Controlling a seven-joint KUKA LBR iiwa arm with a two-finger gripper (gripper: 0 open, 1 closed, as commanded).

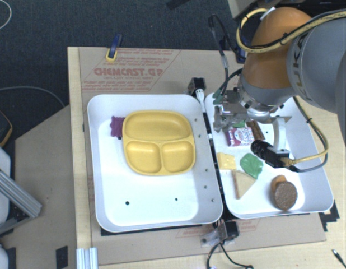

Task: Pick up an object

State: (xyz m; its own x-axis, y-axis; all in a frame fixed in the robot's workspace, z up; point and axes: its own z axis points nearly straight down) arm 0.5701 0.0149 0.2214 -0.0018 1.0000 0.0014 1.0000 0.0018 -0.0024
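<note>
In the right white bin, nearest the front, lies a round brown cookie-like disc. Just beside it is a pale yellow wedge, touching a small green piece and near a yellow cheese-like block. Farther back sits a red and white packet, right under the gripper; I cannot tell how the gripper is set. In the left white bin a yellow plastic tray with three parts lies next to a small purple thing.
</note>
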